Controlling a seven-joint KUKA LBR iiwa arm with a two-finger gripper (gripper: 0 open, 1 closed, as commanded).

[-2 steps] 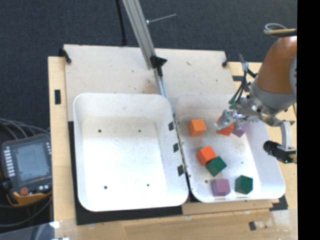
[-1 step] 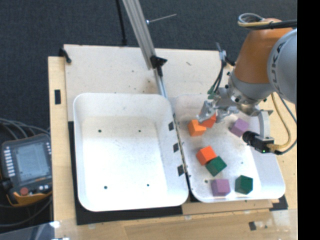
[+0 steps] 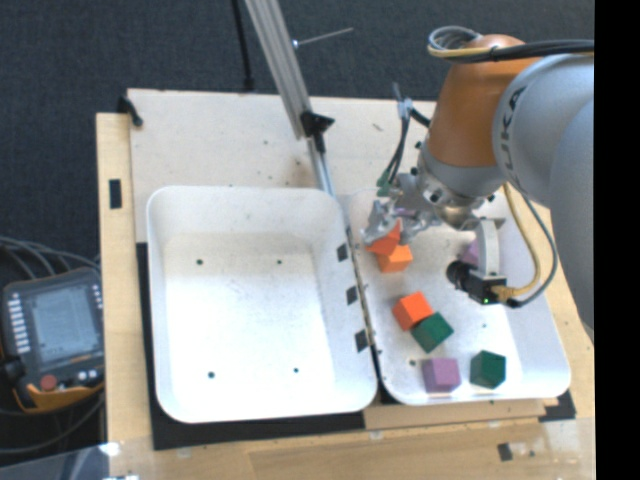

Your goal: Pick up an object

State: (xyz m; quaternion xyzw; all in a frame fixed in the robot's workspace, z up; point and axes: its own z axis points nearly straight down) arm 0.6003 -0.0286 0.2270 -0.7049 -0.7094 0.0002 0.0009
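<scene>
My gripper reaches down into the back left part of the right bin, close to the divide between the two bins. An orange block sits tilted between its fingers, and the gripper is shut on it. The grey arm with its orange band comes in from the right above the bin. Further forward in the same bin lie a second orange block, a dark green block, a purple block and another green block.
The left bin lies beside the right one. A slanted aluminium post stands behind the bins. A purple piece shows partly beside the wrist cabling. A control pendant sits off the bench at left.
</scene>
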